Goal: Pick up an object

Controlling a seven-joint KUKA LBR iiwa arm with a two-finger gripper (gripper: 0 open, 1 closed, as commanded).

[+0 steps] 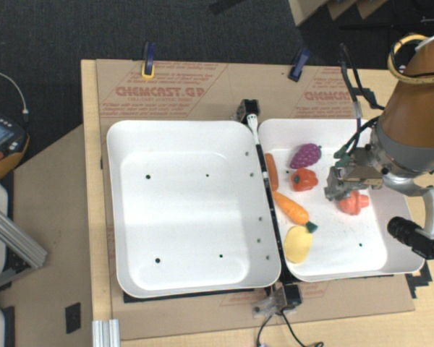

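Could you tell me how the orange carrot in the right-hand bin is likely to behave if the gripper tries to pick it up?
The carrot looks smooth and tapered, so it may slip from a pinch near its thin end. Being rounded, it could roll if nudged. It lies close to the yellow fruit, which might get bumped.

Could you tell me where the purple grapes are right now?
The purple grapes lie in the right bin, toward its far side, just above the red pepper and left of the gripper.

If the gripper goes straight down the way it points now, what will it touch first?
Most likely the pink-red toy lying right under the gripper in the right bin, though depth is hard to judge from this view.
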